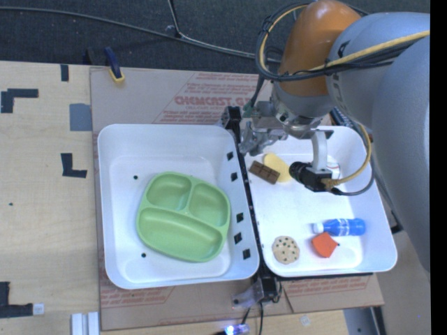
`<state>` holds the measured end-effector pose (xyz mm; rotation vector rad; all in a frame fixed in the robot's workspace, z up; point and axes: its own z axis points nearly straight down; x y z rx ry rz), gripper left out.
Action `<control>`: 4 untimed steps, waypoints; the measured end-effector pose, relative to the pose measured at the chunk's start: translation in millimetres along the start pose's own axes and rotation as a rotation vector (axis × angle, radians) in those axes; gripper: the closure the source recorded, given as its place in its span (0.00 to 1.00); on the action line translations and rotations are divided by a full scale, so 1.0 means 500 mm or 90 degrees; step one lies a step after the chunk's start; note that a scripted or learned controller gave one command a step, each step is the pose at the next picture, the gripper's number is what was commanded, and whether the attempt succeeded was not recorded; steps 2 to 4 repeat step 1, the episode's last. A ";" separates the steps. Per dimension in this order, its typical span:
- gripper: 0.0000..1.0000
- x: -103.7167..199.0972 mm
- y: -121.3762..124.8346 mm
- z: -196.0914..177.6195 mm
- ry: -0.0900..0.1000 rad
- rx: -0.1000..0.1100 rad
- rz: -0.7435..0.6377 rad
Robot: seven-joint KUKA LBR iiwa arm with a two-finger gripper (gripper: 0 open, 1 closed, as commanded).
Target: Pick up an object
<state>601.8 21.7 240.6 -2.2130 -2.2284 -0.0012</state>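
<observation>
A: Nearest the lens: the arm [391, 82], a grey bulk with an orange band, leaning in high from the right. Now left to right, everything placed against the shared rim [246, 194] between the two bins.

B: Well left of that rim is the left bin [106, 187]. A green divided plate [185, 215] lies flat in it, near the rim but not touching.

A: And the claw?

B: The gripper [260, 139] hangs almost over the far end of the rim, a shade to its right. The wrist hardware crowds it, so I cannot tell whether it is spread or pressed together. Nothing is seen pinched in it.

A: Likeliest target?

B: The brown bar [265, 172], just right of the rim in the right bin [388, 253]. It lies just on the near side of the gripper. Its long axis slants away from the rim toward the near right. A yellow piece [278, 164] touches its far side.

A: So the move turns on that slant.

B: My judgement: a short shift toward the near edge, then down, with the claw turned across the bar's narrow width. The rim crowds one side and the yellow piece the other, so a miss looks possible.

A: Farther right?

B: A round cookie [285, 249] sits near the rim at the near end. Well right of it are an orange block [324, 244] and a blue tube [340, 227], the tube lying crosswise to the rim. All three are well apart from the gripper.
</observation>
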 end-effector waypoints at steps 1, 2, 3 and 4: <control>1.00 0.102 0.029 0.033 -0.001 0.001 0.001; 1.00 0.102 0.029 0.033 -0.001 0.001 0.001; 1.00 0.102 0.029 0.033 -0.001 0.001 0.001; 1.00 0.102 0.029 0.033 -0.001 0.001 0.001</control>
